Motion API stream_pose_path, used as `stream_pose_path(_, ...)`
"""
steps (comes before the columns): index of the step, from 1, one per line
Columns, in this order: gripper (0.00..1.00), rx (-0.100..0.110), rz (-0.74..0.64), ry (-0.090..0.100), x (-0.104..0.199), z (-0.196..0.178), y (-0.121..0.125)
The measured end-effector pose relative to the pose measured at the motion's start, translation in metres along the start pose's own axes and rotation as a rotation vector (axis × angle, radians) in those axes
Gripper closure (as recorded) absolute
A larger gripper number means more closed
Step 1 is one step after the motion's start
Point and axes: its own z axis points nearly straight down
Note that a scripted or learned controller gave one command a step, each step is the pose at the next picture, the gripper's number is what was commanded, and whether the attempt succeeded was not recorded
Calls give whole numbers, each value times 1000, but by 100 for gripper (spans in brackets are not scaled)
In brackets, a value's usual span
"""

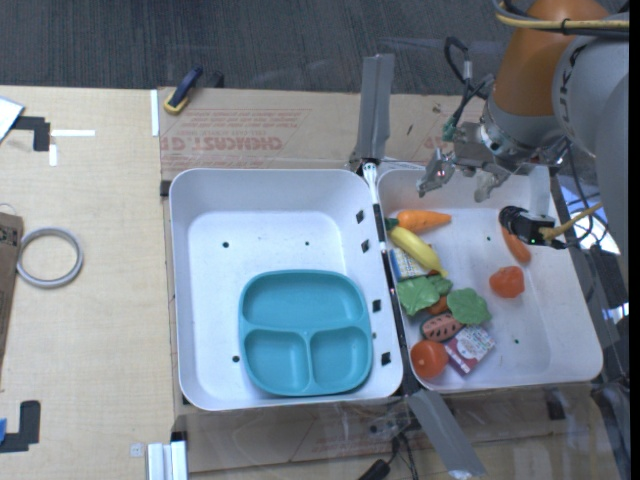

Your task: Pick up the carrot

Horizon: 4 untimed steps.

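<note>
The carrot (423,220), orange with a green stem end, lies on its side at the far left of the right bin (560,353), just behind a yellow banana (415,249). My gripper (463,178) hangs over the bin's far edge, up and to the right of the carrot and clear of it. Its fingers (437,177) are spread, so it is open with nothing between them.
The right bin also holds green leafy pieces (440,296), a red tomato (428,358), a red-orange piece (507,282), an orange piece (517,246) and a small packet (471,347). A teal divided plate (305,330) sits in the left bin (200,298). A tape roll (45,256) lies on the bench at left.
</note>
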Motion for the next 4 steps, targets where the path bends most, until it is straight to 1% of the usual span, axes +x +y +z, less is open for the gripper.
stream_pose_path(1, 0, -1, -224, 1, -30, 100, -18)
stream_pose_path(2, 0, -2, -359, 0, 27, -1, 6)
stream_pose_path(3, 0, 0, -472, 1, 29, 0, -46)
stream_pose_path(4, 0, -2, -453, 0, 4, 0, -12)
